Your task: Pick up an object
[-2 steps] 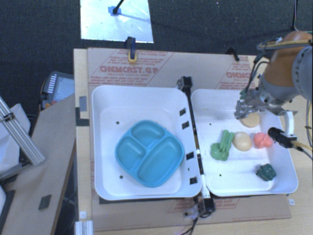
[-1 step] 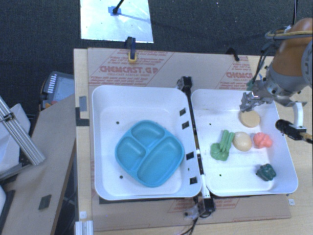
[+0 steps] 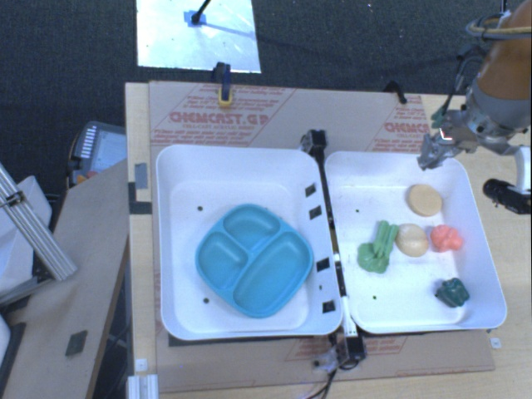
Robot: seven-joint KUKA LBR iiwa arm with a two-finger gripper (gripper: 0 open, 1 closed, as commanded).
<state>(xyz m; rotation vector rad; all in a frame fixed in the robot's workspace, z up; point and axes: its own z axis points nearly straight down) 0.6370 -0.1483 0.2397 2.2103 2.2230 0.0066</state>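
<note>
The gripper (image 3: 432, 158), its state impossible to tell here, hangs over the right bin's (image 3: 478, 214) far rim, just beyond the tan disc (image 3: 425, 199); dropping there, it might strike the rim or nudge the disc aside.
</note>
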